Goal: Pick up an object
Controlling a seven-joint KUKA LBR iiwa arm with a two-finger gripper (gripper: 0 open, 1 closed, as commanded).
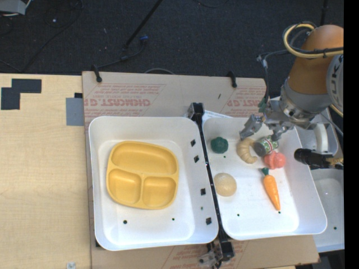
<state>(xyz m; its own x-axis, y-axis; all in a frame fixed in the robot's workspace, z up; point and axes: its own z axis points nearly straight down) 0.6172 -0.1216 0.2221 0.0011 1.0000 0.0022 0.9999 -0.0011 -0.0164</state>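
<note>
- The pincer [263, 129] is hanging open over the upper part of the right bin [305, 217], its two fingers spread, nothing between them.
- Just below the fingers, a small dark can [265, 147] with a green and red label is lying on its side – the likeliest target, judging by where the arm is hovering.
- The can is sitting wedged between a pale croissant [245, 150] on one side and a pink-red round toy [274, 161] on the other, both touching or nearly touching it.
- It is looking rigid and light, with a smooth curved wall, so it may roll or slip; I would take it across its round body, fingers closing on the curved sides.
- A carrot [271, 190], a pale round bun [225, 184] and a dark green ball [219, 144] are lying apart in the same bin.
- The left bin [101, 228] is carrying a yellow divided plate [143, 174].
</note>
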